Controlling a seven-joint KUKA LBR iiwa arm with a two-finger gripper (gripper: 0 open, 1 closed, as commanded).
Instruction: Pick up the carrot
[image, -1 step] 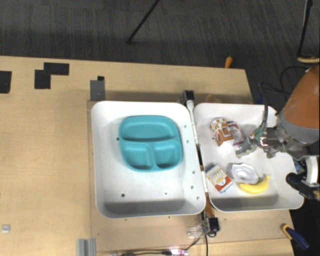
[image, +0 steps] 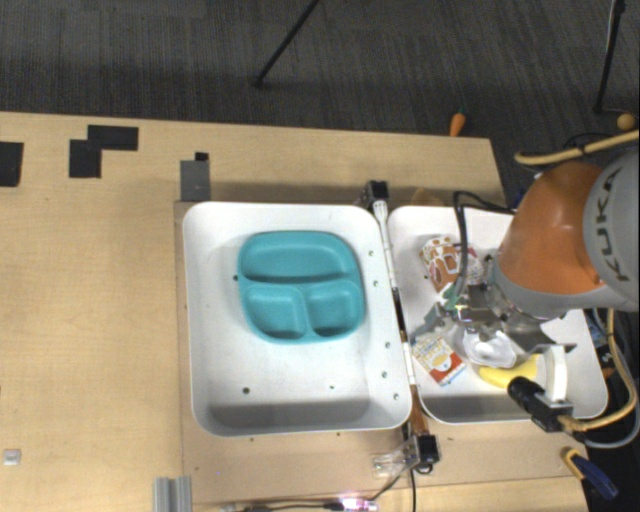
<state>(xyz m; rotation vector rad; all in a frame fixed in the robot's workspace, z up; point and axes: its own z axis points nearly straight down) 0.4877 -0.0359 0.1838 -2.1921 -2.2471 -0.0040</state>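
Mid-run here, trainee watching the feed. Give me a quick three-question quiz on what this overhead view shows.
1. True or false: the teal divided tray lies in the right bin.
2. How many compartments does the tray have?
3. The arm hangs over which bin? A) left bin B) right bin

Key: 1 false, it lies in the left bin. 2 three. 3 B, above the snack packets and a yellow item.

a teal divided tray (image: 298, 284) lies in the left bin (image: 215, 400) — snack packets (image: 441, 256) in the right.
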